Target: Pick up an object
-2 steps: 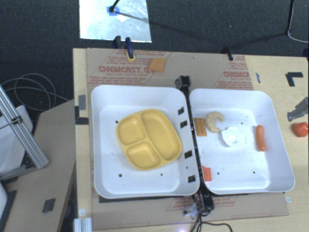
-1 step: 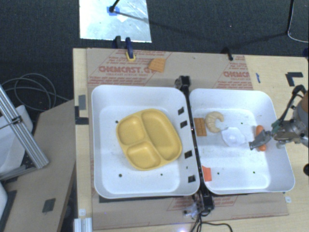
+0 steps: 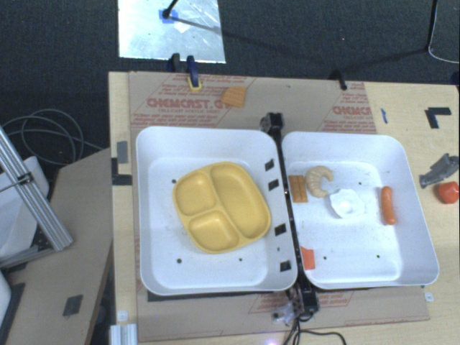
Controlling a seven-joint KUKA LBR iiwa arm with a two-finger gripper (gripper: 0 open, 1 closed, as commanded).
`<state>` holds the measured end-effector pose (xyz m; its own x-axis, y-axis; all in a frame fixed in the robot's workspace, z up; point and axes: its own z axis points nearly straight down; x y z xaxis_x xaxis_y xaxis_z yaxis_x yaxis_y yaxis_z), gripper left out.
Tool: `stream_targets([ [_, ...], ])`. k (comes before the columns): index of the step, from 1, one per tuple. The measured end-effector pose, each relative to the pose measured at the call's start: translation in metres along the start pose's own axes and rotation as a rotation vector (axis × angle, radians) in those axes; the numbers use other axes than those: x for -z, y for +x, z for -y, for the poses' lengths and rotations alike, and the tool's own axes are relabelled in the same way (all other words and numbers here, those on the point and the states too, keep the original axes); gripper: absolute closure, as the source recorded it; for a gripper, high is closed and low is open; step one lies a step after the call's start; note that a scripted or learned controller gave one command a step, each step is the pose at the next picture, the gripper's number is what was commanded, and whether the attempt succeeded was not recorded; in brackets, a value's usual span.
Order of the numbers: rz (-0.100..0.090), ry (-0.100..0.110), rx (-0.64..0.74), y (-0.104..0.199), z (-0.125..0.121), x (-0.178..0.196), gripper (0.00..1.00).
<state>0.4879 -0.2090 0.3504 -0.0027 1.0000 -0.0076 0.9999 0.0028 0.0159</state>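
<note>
Left white bin (image 3: pixel 154 264) holds a yellow three-compartment plastic plate (image 3: pixel 221 207). Right of the plate, in the right white bin (image 3: pixel 417 254): tan croissant (image 3: pixel 320 180), white cup (image 3: pixel 346 204), orange sausage (image 3: pixel 387 205) with its long axis running near-to-far. Grey gripper (image 3: pixel 438 171) rests further right, outside that bin; finger state cannot be determined.

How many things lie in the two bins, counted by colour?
Yellow: 1, the plate
Tan: 1, the croissant
Brown: 1, the wafer
White: 1, the cup
Orange: 2, the sausage and the block
Total: 6
</note>
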Motion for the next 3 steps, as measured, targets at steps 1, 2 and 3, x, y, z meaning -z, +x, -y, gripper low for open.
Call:
stream_targets([
  [1, -0.011, 0.024, 0.001, 0.033, 0.004, -0.129, 0.0],
  [2, -0.001, 0.003, 0.0, 0.004, 0.0, 0.001, 0.0],
  [3, -0.011, 0.022, 0.0, 0.029, 0.004, -0.119, 0.0],
])
